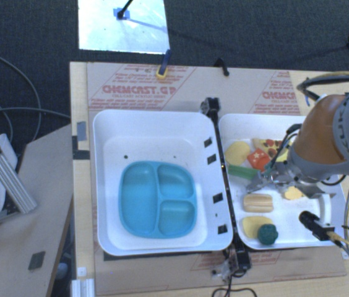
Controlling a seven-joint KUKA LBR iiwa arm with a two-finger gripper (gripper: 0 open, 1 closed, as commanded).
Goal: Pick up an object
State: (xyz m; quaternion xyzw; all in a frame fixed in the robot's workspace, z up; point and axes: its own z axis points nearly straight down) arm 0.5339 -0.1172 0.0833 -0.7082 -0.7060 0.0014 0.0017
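— Where's the gripper (266,179)?
— Low in the right bin (329,243), just above the bun (257,202). I can't tell its state; maybe touching the green stick (242,171).

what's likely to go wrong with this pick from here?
1. The gripper sits low in the right bin amid crowded items: the green stick, red piece and hot dog bun lie close together, so it may nudge or catch a neighbour.
2. The arm hides part of that bin, so the target there is hard to confirm.
3. The gripper is near the divider between bins, so a sideways move might clip it.
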